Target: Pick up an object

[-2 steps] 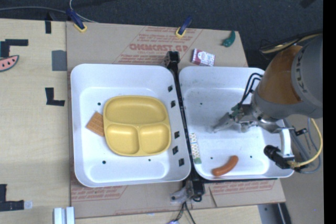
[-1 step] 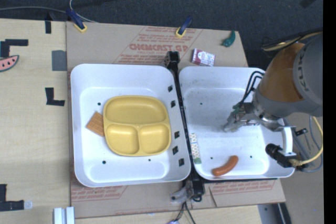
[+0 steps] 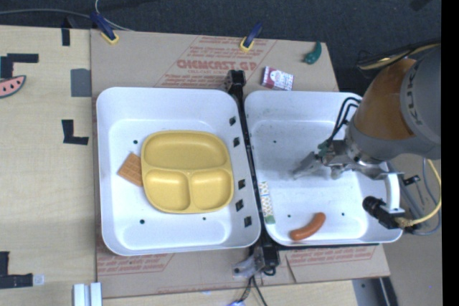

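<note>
Gripper (image 3: 300,168): mine, low in the right bin (image 3: 287,118); whether it's open or closed, I cannot tell.
Sausage (image 3: 308,226): right bin's near edge, apart from my gripper.
Left bin (image 3: 115,154): yellow divided plate (image 3: 188,170), over a brown cracker (image 3: 131,168).

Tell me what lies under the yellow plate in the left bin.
A brown flat piece sticks out from under the yellow plate at its left edge. The plate covers the rest, so its full shape stays hidden.
</note>
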